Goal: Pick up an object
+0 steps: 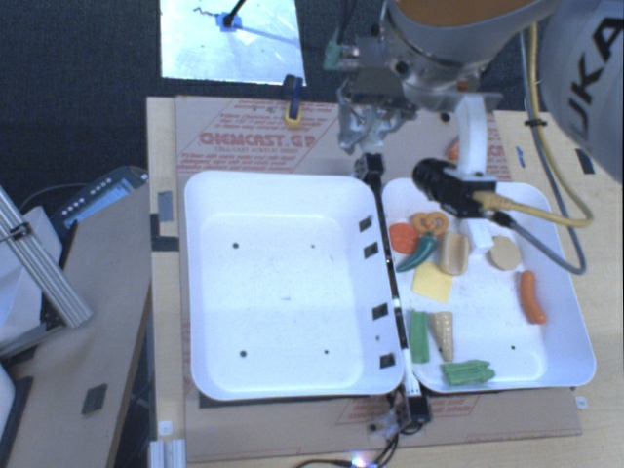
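My fingers (365, 147) hang over the far rim between two shallow white plastic bins (283, 291); apart or together, I cannot tell. A round red toy tomato (402, 236) lies nearer the camera, to their right in view.

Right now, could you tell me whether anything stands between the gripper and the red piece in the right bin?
Nothing visible does: the gripper is over the bins' shared rim, and the red piece lies exposed beside it.

Two white bins: left bin (283, 188), right bin (570, 354). One red tomato (402, 237), one orange ring (429, 223), one teal pepper (419, 254), one yellow square (432, 284), one orange sausage (531, 297). Three beige pieces: roll (453, 254), disc (504, 253), cone (444, 333). Two green pieces: stick (419, 336), leafy bunch (466, 371).
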You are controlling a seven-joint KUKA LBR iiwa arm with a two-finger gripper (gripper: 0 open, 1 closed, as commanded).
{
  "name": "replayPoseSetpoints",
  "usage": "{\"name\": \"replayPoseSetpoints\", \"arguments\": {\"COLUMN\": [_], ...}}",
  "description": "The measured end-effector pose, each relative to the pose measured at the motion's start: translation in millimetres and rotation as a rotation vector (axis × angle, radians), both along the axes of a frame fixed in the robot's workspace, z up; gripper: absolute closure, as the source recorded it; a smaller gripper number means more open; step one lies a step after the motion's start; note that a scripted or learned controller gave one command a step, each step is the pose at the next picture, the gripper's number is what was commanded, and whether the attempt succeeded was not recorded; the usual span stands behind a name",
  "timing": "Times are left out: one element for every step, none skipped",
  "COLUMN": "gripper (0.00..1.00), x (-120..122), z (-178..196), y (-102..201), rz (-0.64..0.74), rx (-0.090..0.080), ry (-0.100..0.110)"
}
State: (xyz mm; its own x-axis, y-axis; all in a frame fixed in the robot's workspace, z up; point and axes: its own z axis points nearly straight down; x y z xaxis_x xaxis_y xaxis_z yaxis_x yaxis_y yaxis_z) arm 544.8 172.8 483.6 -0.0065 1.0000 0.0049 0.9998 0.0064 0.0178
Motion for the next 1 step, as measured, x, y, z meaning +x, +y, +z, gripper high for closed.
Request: {"name": "replayPoseSetpoints", "arguments": {"gripper": [1.0], "x": [53.4], "z": [55.2], "y": [13.5], "rz": [-0.001], "rx": [-0.003], "ry": [0.007]}}
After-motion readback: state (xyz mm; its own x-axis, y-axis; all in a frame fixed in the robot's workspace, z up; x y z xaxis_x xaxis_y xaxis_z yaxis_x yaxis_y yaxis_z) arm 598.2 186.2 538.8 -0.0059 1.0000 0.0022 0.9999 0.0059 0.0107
